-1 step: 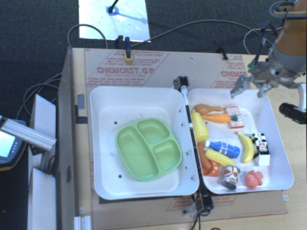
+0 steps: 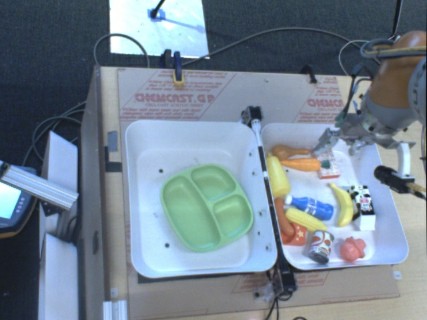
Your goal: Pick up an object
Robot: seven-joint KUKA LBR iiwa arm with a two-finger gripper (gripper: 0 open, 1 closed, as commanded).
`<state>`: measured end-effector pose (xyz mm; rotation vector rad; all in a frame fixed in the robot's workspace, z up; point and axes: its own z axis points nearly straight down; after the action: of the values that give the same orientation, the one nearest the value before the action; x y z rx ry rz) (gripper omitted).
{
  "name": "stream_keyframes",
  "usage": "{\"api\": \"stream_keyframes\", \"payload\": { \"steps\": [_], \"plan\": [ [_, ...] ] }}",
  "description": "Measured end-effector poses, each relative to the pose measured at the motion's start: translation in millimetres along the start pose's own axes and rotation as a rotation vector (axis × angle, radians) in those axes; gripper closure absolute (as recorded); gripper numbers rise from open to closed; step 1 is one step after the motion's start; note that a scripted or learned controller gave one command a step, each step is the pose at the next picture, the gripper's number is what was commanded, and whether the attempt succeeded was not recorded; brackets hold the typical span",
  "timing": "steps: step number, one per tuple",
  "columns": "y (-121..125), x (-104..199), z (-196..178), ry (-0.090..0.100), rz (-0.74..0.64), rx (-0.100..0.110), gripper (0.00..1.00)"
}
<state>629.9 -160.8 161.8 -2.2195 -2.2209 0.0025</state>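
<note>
The right bin [image 2: 390, 229] holds several toys. Among them are an orange carrot [image 2: 301, 165], a yellow cob [image 2: 277, 173], a blue bottle [image 2: 311, 207], a banana [image 2: 344, 204], a small can [image 2: 320, 245], a pink fruit [image 2: 352, 247] and a black-and-white block [image 2: 362, 202]. My gripper [image 2: 341, 143] hangs over the far part of this bin, just right of and above the carrot. Its fingers [image 2: 326, 141] are spread open with nothing between them. A small white-and-red box [image 2: 328, 172] lies just below the left finger.
The left bin [image 2: 143, 179] holds a green divided plate [image 2: 208, 205]. A black clamp [image 2: 252, 116] sits at the far end of the ridge between the bins. Cables run along the bench's far side. The grey arm [image 2: 397, 85] fills the upper right.
</note>
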Motion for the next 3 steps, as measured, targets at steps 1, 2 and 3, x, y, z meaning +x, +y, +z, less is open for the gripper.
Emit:
{"api": "stream_keyframes", "payload": {
  "steps": [1, 2, 3],
  "plan": [
    [24, 22, 61, -0.001, -0.001, -0.005, 0.0],
    [18, 4, 71, -0.003, -0.003, -0.017, 0.0],
    [-21, -9, 71, -0.006, -0.003, -0.019, 0.0]
  ]
}}
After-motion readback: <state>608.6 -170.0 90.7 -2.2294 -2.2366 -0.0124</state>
